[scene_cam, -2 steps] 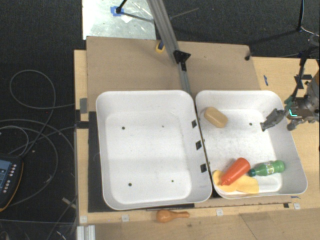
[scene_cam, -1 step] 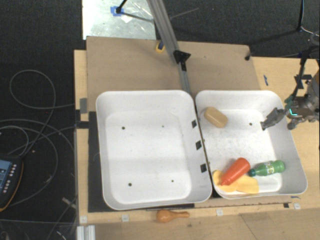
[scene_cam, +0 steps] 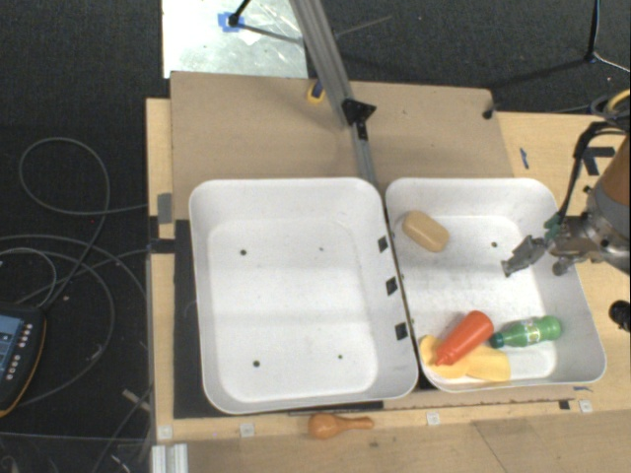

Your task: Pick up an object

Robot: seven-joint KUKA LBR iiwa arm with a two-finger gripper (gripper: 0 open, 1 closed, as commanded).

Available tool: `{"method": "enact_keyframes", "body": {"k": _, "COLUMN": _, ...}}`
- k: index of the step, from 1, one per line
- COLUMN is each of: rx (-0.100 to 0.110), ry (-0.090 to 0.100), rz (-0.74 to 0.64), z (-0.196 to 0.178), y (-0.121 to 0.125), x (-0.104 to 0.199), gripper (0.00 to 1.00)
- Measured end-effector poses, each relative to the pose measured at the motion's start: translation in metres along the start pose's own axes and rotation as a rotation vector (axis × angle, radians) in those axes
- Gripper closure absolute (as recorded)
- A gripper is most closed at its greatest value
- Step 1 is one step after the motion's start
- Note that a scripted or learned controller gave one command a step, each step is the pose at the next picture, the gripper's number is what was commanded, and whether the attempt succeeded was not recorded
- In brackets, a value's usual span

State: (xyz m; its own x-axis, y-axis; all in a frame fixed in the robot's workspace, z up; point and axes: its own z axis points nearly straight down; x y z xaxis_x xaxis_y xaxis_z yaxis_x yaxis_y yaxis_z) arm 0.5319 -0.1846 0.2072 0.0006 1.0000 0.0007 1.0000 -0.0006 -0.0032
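Observation:
The right bin [scene_cam: 463, 197] holds a tan block [scene_cam: 426, 232] near its back left. An orange carrot-like piece [scene_cam: 464, 337] lies over a yellow piece [scene_cam: 483, 367] at the front, and a green bottle [scene_cam: 526, 333] lies beside them. My gripper [scene_cam: 537, 255] hangs over the right side of this bin, well above the green bottle and apart from every object. Its fingers are spread, with nothing between them.
The left bin [scene_cam: 212, 264] sits beside the right one, joined by black clips [scene_cam: 390, 285]. A small orange-brown object [scene_cam: 338, 424] lies on the bench in front of the bins. A grey pole [scene_cam: 330, 57] slants in from the back.

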Motion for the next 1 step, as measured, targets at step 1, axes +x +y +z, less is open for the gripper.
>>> {"method": "enact_keyframes", "body": {"k": 1, "rx": 0.001, "ry": 0.0, "rz": 0.0, "z": 0.0613, "y": 0.004, "x": -0.003, "gripper": 0.0}}
